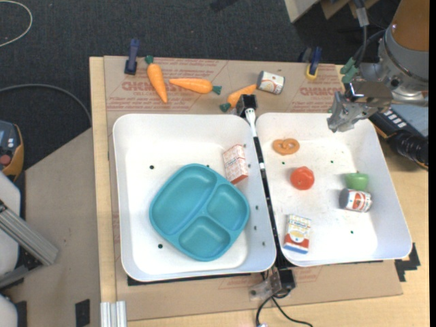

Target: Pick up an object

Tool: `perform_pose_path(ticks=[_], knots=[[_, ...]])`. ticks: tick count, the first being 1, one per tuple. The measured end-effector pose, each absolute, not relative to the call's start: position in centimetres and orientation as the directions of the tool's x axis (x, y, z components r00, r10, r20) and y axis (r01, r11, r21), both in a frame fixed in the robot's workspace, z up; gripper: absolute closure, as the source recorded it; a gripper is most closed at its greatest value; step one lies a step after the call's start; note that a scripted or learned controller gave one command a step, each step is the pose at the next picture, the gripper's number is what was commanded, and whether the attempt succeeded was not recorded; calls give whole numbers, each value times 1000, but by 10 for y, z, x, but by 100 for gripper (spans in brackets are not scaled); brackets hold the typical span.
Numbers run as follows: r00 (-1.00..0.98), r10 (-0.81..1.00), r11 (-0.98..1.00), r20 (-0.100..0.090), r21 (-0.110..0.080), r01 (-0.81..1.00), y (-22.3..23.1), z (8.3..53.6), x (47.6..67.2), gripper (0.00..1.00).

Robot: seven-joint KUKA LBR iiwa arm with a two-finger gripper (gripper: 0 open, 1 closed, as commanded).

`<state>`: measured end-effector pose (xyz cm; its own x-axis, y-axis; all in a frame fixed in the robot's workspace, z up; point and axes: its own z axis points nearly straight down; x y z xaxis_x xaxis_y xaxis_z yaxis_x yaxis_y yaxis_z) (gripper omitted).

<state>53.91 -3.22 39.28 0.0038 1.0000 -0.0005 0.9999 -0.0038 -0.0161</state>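
The end effector (343, 120) hangs over the upper right edge of the right bin (381, 247); whether it is released or clenched cannot be told, and nothing shows in its grasp. Below lie a pretzel (285, 146), a red tomato (302, 178), a green apple (356, 180), a can (355, 200) and a small carton (297, 233).

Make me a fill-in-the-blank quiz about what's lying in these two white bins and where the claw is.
1. The teal divided tray lies in the ____ bin.
2. The pretzel lies in the ____ bin.
3. The number of orange carrots on the cardboard behind the bins is ____.
4. The claw hovers over the right bin's ____ edge.

Missing words: left; right; three; far
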Motion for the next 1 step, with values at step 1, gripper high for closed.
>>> perform_pose_path(ticks=[1], knots=[[1,1000,-1,1,-7,1000,-22,371,477,100]])
